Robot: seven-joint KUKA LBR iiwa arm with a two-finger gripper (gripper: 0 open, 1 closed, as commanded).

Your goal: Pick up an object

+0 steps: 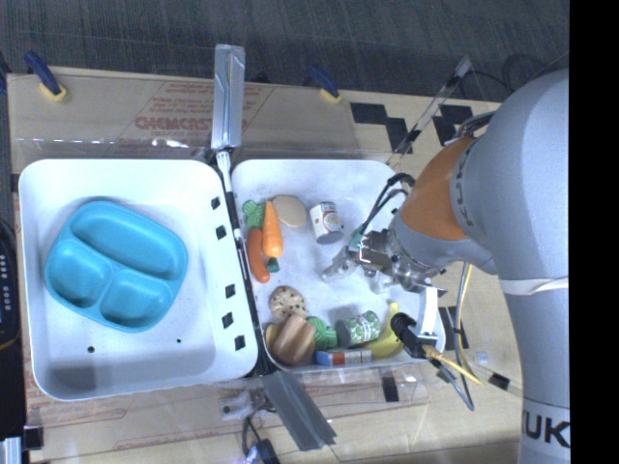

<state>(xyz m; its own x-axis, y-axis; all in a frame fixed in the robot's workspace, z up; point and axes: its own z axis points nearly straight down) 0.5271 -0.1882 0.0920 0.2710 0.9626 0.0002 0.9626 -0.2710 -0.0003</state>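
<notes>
From my seat I judged the pick not yet made: the tool (338,264) sat low at centre-right of the frame, whether apart or together I couldn't tell, beside the can (326,219), nothing visibly gripped.

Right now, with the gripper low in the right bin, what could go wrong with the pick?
The gripper sits over bare floor of the right bin, touching nothing, so it may close on air. The toys crowd together: taking the green can could drag the banana along.
</notes>
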